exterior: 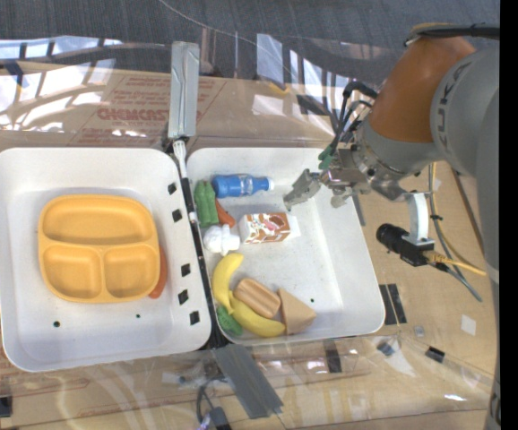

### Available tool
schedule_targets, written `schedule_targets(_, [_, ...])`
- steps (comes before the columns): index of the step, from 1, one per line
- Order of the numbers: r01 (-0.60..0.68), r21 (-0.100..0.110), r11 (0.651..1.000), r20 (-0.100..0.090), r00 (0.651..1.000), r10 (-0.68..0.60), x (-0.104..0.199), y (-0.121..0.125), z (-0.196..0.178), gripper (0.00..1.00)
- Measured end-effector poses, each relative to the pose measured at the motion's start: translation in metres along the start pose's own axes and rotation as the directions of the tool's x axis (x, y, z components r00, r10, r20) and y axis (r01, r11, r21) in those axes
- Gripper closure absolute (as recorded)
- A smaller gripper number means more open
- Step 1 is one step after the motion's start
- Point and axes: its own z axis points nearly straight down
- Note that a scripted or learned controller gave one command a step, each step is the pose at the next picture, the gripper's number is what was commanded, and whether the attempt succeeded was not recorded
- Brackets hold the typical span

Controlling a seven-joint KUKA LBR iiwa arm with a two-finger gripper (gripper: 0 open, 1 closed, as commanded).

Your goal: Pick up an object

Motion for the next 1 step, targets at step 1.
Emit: schedule_targets(1, [-0.302,-0.021,0.953,-0.005,0.953,0.302,0.0248,-0.0061,0.117,0.0])
